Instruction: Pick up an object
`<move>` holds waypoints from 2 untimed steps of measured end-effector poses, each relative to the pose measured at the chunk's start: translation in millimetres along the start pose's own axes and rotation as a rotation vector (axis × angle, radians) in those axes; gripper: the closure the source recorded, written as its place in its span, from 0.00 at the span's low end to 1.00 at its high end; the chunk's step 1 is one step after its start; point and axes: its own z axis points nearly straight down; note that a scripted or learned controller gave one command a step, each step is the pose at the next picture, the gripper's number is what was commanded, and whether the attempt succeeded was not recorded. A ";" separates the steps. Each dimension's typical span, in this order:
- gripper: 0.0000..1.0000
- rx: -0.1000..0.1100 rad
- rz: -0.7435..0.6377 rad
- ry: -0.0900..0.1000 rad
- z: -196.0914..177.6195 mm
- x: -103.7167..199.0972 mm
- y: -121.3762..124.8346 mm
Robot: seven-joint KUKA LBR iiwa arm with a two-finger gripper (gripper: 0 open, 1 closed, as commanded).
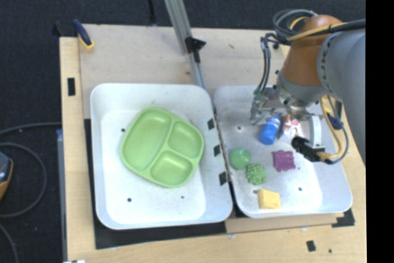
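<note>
My gripper (268, 115) hangs over the upper middle of the right bin (335, 191), reaching in from the right. A blue cylinder (269, 132) sits directly under its tip, touching or very close to it; a grasp cannot be made out. Below lie a green ball (240, 157), a speckled green lump (256, 173), a purple piece (283, 160) and a yellow block (268, 199). A small white and red item (291, 127) lies right of the blue cylinder.
The left bin (111, 206) holds a light green divided plate (162, 146). A metal post (175, 3) slants up from behind the bins. Black cables (317, 151) trail off the wrist over the right bin's right side.
</note>
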 end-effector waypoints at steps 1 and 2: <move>1.00 0.019 -0.004 0.004 -56.0 -9.2 -4.6; 1.00 0.019 -0.008 0.004 -96.3 -11.1 -2.4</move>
